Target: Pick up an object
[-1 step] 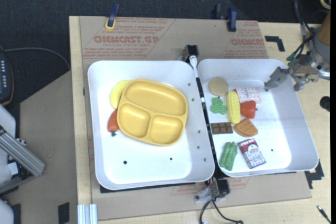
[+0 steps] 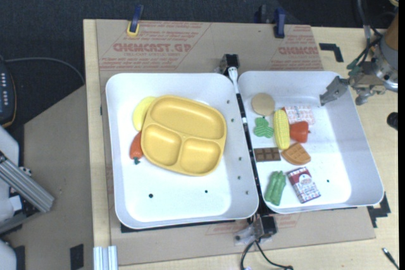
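My gripper (image 2: 348, 95) hangs over the far right corner of the right bin (image 2: 354, 155), open, with nothing between its fingers (image 2: 331, 93). To its left lie a tan round cookie (image 2: 262, 103), a white-and-red packet (image 2: 299, 114), a yellow corn cob (image 2: 281, 128), a red pepper (image 2: 299, 131) and a green leafy piece (image 2: 262, 129). Nearer the front lie a brown chocolate bar (image 2: 266, 153), an orange bread piece (image 2: 296, 154), a green pea pod (image 2: 275, 187) and a small red box (image 2: 304, 185).
The left bin (image 2: 183, 202) holds a yellow divided plate (image 2: 183, 135), with a yellow fruit (image 2: 141, 112) and a red-orange vegetable (image 2: 136, 147) at its left side. The right half of the right bin is bare white floor.
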You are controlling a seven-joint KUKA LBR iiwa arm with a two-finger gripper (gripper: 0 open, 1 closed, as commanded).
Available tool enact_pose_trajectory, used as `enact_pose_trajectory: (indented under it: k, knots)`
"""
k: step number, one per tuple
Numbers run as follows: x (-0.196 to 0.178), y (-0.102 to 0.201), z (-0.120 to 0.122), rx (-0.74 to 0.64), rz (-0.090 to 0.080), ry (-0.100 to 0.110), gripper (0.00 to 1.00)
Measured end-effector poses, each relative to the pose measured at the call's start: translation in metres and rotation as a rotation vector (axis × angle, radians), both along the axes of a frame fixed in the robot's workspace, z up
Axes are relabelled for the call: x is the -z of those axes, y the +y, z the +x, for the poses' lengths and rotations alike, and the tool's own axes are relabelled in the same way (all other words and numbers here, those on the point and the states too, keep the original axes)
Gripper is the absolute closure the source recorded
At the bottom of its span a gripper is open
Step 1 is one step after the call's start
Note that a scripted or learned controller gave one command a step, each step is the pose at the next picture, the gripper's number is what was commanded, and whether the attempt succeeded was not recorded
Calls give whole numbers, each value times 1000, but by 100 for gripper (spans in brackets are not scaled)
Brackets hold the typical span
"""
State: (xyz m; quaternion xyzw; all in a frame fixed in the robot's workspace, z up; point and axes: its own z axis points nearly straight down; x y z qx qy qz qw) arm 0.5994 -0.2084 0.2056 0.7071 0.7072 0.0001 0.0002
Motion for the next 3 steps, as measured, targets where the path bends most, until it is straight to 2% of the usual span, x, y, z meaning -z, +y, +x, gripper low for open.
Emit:
enact_pose_trajectory:
  k: [2, 3]
  knots:
    - [86, 2, 1, -1, 2, 5, 0]
    - [118, 2, 3, 0, 2, -1, 0]
